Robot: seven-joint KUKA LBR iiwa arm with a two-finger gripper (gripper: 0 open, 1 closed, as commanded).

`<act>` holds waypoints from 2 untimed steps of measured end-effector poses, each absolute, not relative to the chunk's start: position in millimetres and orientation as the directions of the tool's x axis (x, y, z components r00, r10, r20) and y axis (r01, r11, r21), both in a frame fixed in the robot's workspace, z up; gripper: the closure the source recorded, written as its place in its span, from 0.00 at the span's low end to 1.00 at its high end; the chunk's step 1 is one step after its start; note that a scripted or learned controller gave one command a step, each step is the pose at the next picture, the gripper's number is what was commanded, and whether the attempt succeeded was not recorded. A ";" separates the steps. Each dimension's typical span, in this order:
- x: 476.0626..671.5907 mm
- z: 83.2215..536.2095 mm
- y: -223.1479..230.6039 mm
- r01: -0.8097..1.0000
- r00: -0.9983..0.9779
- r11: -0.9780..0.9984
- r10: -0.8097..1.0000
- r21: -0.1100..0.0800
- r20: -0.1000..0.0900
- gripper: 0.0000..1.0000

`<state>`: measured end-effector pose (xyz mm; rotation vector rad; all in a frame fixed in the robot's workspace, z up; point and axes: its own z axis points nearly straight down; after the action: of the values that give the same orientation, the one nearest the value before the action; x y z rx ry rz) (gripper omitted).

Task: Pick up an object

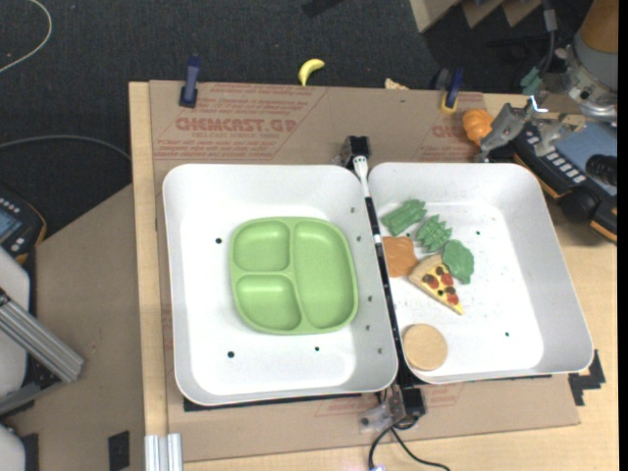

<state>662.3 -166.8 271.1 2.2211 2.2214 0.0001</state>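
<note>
The gripper [510, 126] hangs at the top right of the view, past the far right corner of the right bin [530, 199] and over the brown board [294, 116], not over either bin. Whether its jaws stand apart or together I cannot tell; the metal parts there are small and blurred, and nothing shows between them.

Just left of the jaws, and a little farther back, an orange ball [476, 123] lies on the board, near but seemingly not touching.

The toy food sits well below and left of the jaws, bunched along the right bin's left side. Nearest are three green leafy pieces [432, 232], spread in a loose row. Touching the lowest of them lies a pizza slice [438, 285], its tip pointing down and right. Beside it, against the bin's left wall, is a tan square [398, 256], perhaps toast. Farthest from the jaws in this bin, a round cookie [425, 346] rests in the near left corner.

Farther left still, the left bin [196, 351] holds a green tray [292, 275] with three compartments, lying flat. A yellow banana [311, 70] lies beyond the board's far edge, well left of the jaws.
</note>
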 end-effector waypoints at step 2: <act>513.4 85.6 -95.4 1.000 0.002 -0.002 1.000 -0.003 0.001 0.00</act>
<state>513.4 -95.4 85.6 2.2257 2.2217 -0.0017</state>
